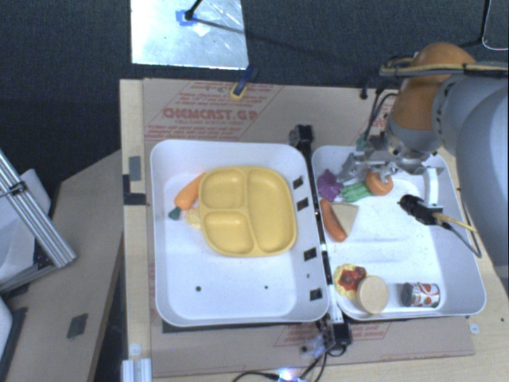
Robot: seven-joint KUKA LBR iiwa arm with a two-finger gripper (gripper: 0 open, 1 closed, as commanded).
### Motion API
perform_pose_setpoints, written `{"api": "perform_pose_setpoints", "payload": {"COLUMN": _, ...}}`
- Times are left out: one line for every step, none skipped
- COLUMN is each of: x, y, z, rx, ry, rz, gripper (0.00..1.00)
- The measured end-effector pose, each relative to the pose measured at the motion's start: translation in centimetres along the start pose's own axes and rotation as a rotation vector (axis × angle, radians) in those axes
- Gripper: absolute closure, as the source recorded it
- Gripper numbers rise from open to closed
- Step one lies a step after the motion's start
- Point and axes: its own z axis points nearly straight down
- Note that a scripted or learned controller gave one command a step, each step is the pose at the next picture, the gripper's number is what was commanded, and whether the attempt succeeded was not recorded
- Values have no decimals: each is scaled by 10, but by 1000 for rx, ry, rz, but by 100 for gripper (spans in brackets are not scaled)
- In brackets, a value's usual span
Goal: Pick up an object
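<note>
Gripper (359,168) hangs low in the right white bin (469,285), just above the purple toy (328,185); its grasp I cannot tell, nothing lifted yet.

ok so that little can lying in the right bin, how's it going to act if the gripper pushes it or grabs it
The small can lies on its side near the right bin's front wall, so a push would probably roll it. Its rounded, shiny-looking body may slip between fingers. It looks rigid, unlikely to crush.
</note>
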Motion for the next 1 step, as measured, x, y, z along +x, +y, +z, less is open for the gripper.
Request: {"api": "perform_pose_setpoints", "payload": {"x": -3, "y": 0, "z": -11, "rx": -1, "ry": -6, "rz": -1, "gripper": 100}}
